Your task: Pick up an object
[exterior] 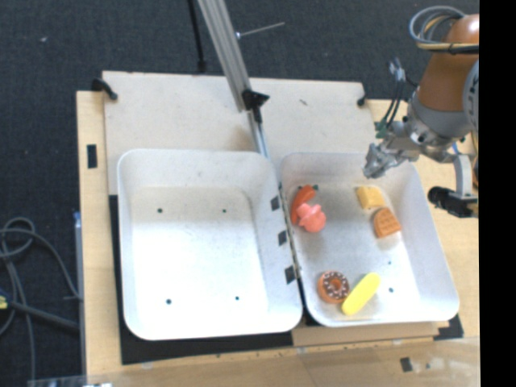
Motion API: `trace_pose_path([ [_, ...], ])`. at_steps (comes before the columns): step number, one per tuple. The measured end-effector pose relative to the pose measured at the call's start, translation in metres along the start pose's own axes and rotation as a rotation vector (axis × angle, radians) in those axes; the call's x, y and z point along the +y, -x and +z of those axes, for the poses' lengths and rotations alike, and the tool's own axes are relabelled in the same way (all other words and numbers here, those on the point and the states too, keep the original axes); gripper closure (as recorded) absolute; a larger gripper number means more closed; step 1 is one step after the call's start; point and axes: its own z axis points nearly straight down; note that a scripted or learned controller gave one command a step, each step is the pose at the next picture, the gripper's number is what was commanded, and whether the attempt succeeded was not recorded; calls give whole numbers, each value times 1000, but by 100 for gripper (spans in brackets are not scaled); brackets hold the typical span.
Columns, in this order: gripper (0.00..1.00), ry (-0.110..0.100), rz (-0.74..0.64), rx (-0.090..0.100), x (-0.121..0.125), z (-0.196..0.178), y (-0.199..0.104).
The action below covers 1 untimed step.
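Nearest to me, at the near edge of the right bin (431, 252), lie a brown donut (332, 285) and, to its right, a yellow banana-like piece (360, 293). Going left to right further back: the left bin (137, 216), then a red toy (307, 210), a yellow block (369, 197) and an orange waffle piece (386, 223). My tool (377, 164) hangs over the far right corner, holding nothing; I cannot tell its state. I judge this the approach step; next I must descend on the yellow block just beside.
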Motion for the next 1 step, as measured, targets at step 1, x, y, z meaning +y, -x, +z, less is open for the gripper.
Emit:
trace_pose_path([
  [1, 100, 2, -1, 0, 2, -55, 2],
])
